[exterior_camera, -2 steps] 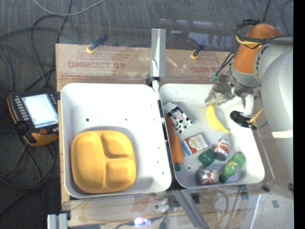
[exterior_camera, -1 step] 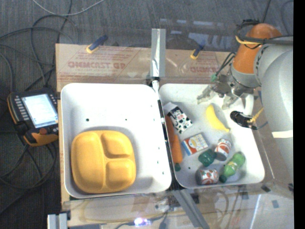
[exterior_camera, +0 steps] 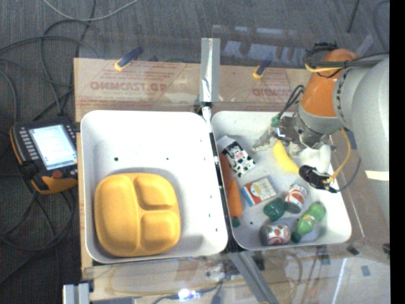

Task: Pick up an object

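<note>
The right bin (exterior_camera: 342,230) holds several small objects. A yellow banana (exterior_camera: 284,156) lies near its upper middle, with a black-and-white spotted toy (exterior_camera: 239,158) to its left. An orange carrot (exterior_camera: 233,194) lies along the left wall, next to a small printed box (exterior_camera: 259,190). Toward the front are a dark green piece (exterior_camera: 274,209), a red-and-white can (exterior_camera: 295,197), a green bottle (exterior_camera: 309,219) and another can (exterior_camera: 275,234). My gripper (exterior_camera: 293,137) hangs low over the bin's upper right part, just above the banana's upper end. The wrist's orange band (exterior_camera: 319,97) sits above it.
The left bin (exterior_camera: 101,132) carries a yellow divided plate (exterior_camera: 137,213) in its front half. A handheld pendant (exterior_camera: 47,147) lies left of the bins. Cables trail over the carpet behind. The grey arm (exterior_camera: 373,125) covers the right bin's right edge.
</note>
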Controlling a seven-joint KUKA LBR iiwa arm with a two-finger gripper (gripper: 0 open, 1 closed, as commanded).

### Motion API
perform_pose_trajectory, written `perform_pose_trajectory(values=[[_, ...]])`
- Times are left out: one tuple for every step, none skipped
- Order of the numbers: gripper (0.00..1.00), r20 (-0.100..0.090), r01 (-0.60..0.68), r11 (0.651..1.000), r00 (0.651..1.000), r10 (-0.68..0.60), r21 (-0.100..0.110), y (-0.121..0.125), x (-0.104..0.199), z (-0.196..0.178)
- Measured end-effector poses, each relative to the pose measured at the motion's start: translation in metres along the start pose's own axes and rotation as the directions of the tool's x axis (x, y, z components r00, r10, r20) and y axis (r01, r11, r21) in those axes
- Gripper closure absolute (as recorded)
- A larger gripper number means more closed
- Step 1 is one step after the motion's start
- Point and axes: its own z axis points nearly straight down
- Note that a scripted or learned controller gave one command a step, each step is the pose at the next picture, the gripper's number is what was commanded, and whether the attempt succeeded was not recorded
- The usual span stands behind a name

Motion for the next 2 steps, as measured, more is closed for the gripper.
perform_pose_trajectory(values=[[1.0, -0.003, 0.001, 1.0, 1.0, -0.001, -0.002, 0.001, 0.001, -0.009], [1.0, -0.005, 0.029, 1.0, 1.0, -0.029, 0.013, 0.022, 0.062, -0.1]])
